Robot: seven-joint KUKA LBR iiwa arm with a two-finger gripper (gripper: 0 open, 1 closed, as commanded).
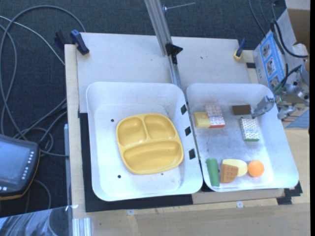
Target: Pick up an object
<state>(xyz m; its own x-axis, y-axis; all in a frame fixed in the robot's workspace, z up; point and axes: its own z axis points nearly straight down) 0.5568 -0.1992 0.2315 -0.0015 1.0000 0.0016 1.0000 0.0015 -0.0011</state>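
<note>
I see a yellow tray [149, 144] in the left bin [98, 132]; the right bin [280, 151] holds blocks and an orange ball [255, 168]. My end effector [263, 105] hovers near the brown block [241, 109]; I can't tell its opening.

Small toy foods [234, 170] scattered flat in right bin [281, 140]

- A black handheld tablet-like controller with a dark screen [15, 165] lies on the carpet at the far left, partly cut off by the edge.
- Thin grey cables [29, 73] loop across the dark blue-grey carpet [108, 9] — left of the bench.
- A slanted silver metal pole [156, 16] rises from the bench's back middle.
- A blue plastic clamp [79, 41] grips the white board's back left corner; a yellow-and-blue one [239, 51] sits at the back right.
- A brown cardboard box [297, 14] stands at the upper right.
</note>
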